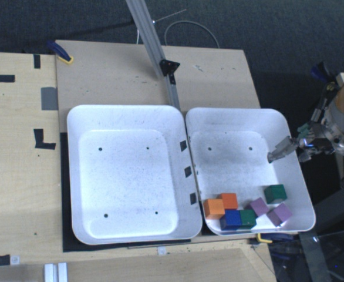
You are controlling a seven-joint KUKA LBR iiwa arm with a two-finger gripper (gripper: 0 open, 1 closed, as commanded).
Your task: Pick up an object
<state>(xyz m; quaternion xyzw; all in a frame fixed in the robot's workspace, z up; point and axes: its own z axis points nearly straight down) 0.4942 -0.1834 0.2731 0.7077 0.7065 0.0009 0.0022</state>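
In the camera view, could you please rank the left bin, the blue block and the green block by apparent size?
1. left bin, by far the largest.
2. blue block and green block look alike; I would not rank them.

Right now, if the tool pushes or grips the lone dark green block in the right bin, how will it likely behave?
The dark green block looks rigid and cube-shaped, so it should slide, not roll. It is small, so probably light. It sits apart from the purple blocks, near the right bin wall, which might crowd the tool.
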